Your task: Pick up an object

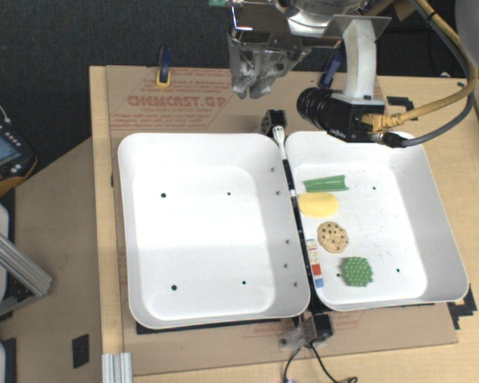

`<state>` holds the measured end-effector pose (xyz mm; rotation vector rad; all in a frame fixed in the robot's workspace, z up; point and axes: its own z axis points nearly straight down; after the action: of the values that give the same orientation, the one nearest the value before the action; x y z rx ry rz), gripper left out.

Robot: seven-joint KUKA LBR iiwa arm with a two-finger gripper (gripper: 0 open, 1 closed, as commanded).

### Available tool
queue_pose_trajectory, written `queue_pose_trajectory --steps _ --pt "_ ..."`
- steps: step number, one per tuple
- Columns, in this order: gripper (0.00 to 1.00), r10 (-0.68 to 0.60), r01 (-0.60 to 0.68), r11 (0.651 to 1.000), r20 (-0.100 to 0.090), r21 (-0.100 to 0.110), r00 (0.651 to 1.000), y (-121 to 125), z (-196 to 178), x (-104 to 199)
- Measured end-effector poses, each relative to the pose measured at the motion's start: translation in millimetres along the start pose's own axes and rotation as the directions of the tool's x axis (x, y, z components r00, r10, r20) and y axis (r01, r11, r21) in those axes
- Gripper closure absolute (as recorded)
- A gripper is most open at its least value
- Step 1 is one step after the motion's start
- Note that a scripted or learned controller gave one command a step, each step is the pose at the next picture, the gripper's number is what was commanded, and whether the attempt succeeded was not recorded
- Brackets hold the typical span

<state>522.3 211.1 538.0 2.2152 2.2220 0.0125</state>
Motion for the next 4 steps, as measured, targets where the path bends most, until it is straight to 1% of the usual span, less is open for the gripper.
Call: queue_pose_trajectory --steps 1,2,3,4 --pt "0.0 0.002 -0.002 1.0 0.002 0.007 1.0 -1.9 2.7 -1.8" --pt "1.0 0.001 -0.001 1.0 0.001 0.004 1.0 -1.5 -8.0 -1.1" --pt "1.0 0.002 -0.002 1.0 0.004 0.011 1.0 5.5 3.8 13.7" --pt "1.0 0.004 -0.004 1.0 0.005 0.013 1.0 15.9 36.9 13.2"
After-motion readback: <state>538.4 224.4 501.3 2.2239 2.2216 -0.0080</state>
